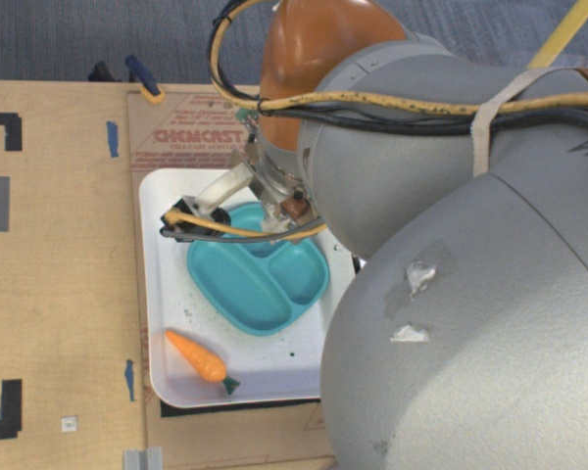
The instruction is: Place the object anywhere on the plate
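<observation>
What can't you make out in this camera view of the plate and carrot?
End effector: camera view, covered by the grey arm above it; any hold is unclear.
Teal plate: camera view, far rim lies under the arm.
White bin: camera view, right side hidden by the arm.

A robotics lab, plain as day. A bulky grey industrial arm point(470, 262) with an orange band point(323, 47) looms across the view, yellow cabling point(421, 104) strapped along it. Below it the surface point(59, 262) is bare board marked with black tape corners point(5, 130) and blue tape strips point(112, 138). A printed cardboard sheet point(191, 130) lies flat on top, and what looks like a blue-handled clamp point(145, 78) sits at the far edge. Grey-blue office carpet point(98, 13) runs beyond. A shallow white bin point(162, 262) holds a teal divided plate point(255, 287) and a toy carrot point(198, 356).
</observation>
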Robot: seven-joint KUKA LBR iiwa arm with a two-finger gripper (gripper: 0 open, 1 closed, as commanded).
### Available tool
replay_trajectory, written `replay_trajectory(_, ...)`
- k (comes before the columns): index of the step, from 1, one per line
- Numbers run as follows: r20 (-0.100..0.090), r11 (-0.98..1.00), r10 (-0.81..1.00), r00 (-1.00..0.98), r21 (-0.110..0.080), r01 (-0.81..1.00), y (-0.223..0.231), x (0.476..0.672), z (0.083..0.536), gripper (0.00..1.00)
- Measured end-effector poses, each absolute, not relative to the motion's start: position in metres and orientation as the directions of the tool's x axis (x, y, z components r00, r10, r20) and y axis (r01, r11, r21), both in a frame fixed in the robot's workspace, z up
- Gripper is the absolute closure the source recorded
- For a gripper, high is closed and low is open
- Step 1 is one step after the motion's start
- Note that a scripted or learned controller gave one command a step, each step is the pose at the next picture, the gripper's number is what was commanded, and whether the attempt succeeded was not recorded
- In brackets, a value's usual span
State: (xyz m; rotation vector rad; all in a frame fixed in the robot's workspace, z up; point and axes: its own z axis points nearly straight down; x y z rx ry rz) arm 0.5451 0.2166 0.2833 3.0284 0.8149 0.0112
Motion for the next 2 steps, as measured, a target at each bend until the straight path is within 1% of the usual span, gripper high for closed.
replay_trajectory(1,0.005,-0.866,0.500,0.866,0.007,0.500,0.2165,0.5450,0.2828,0.00)
replay_trajectory(2,0.006,-0.865,0.501,0.865,0.009,0.501,0.2162,0.5460,0.2924,1.00)
